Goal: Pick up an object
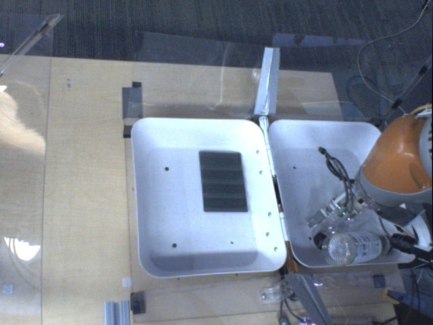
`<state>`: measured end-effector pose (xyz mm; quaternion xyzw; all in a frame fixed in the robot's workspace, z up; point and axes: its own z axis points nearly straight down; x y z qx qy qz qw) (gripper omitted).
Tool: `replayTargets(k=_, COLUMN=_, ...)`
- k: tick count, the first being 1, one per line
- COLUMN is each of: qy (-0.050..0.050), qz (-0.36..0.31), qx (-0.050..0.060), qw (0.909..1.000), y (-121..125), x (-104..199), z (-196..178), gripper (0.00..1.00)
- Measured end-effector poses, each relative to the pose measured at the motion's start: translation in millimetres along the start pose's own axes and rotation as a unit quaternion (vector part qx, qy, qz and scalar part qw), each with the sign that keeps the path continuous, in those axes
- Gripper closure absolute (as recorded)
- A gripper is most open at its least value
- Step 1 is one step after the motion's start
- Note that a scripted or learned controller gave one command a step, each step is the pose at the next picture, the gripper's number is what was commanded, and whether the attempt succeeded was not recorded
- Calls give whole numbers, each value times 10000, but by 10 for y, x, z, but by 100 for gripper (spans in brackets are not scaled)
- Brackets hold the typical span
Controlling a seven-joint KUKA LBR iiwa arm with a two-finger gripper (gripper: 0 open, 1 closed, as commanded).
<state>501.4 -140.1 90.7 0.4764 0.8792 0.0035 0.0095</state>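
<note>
1. The arm (399,164) is reaching down into the right bin (298,147), and the hand (336,212) is sitting low over that bin's near part, so I judge this to be the closing-in step of the pick, not the lift.
2. The hand's metal parts are blurring into cables and glare; I cannot tell whether it is released or clenched, and nothing is showing plainly as held.
3. A clear plastic bottle (352,247) is lying on its side just below the hand, toward the near wall of the bin, its dark cap (320,239) pointing toward the left bin. Whether the hand is touching it I cannot tell.
4. The bottle looks the likeliest target. The next move is calling for a descent centred across the bottle's round body, since it may roll or slip away, and the near wall is leaving little room.
5. A flat dark ribbed pad (223,181) is lying well apart from the hand, in the middle of the left bin (155,202).
6. Both bins are smooth, white and shallow, with rounded corners, touching along a metal divider (267,87).
7. They are resting on a pale wooden worktop (74,181) with clear panels throwing glare; dark carpet (169,5) is running beyond it, and loose cables (379,66) are trailing behind the arm.
</note>
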Motion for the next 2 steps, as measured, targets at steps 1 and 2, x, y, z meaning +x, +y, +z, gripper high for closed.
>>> replayTargets(k=1, qy=14, qz=631, qx=4, qw=9980, y=452, x=317, z=4, gripper=0)
replayTargets(k=2, qy=33, qz=448, qx=21, qw=9990, y=135, x=234, z=-57, gripper=0)
